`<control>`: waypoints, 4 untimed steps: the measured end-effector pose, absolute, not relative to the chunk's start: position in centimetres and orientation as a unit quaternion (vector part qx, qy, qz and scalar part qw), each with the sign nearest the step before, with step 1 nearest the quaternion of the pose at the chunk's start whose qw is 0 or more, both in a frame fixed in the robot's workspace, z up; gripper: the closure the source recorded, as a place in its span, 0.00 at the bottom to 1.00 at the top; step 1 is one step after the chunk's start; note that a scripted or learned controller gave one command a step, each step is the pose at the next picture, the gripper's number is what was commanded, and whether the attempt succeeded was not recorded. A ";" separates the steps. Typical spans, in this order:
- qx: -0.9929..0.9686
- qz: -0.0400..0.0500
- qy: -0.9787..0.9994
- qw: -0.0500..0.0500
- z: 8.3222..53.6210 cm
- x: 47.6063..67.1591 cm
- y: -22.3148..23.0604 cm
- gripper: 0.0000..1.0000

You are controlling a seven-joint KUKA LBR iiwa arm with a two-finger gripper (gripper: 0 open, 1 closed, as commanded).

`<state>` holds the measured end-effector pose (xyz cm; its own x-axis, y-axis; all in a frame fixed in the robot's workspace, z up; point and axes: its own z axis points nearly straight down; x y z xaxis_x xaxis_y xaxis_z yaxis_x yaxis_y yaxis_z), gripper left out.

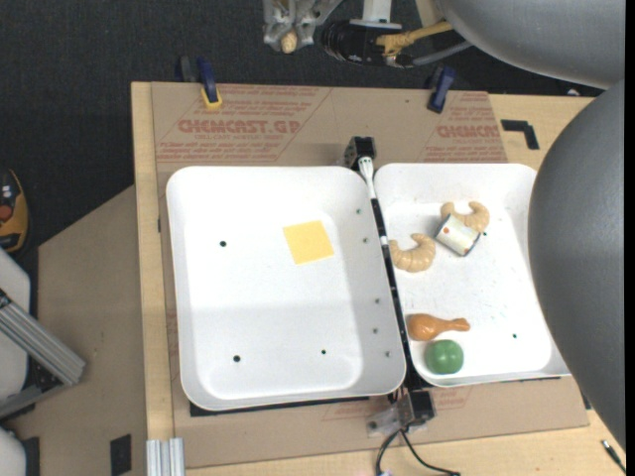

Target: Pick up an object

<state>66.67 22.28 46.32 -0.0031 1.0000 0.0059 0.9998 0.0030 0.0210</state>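
Two white bins side by side on the brown surface (298, 117); in the left bin (198, 365) a flat yellow square (308, 242), near the middle; in the right bin (516, 181) a croissant (415, 255) by the middle wall, a second croissant (466, 213) touching a small white block (455, 237), a chicken drumstick (436, 325) lower down, a green ball (444, 356) just below it; big grey arm (585, 266) over the right side; end effector (293, 13) up at the top, past the bins, far from everything; open or closed, cannot tell.

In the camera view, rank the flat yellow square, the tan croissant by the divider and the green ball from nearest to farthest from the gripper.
1. Flat yellow square, left bin, nearest the gripper up top.
2. Tan croissant, right bin, inner side.
3. Green ball, right bin's near corner.
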 end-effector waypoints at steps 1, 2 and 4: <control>0.706 0.005 0.709 0.001 54.1 59.3 22.5 1.00; 0.707 -0.009 0.707 -0.005 38.8 53.3 22.5 1.00; 0.709 -0.010 0.705 -0.004 36.0 51.0 17.2 1.00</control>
<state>50.97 17.22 36.03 0.0061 0.9999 -0.0080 0.9998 -0.0063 -0.0190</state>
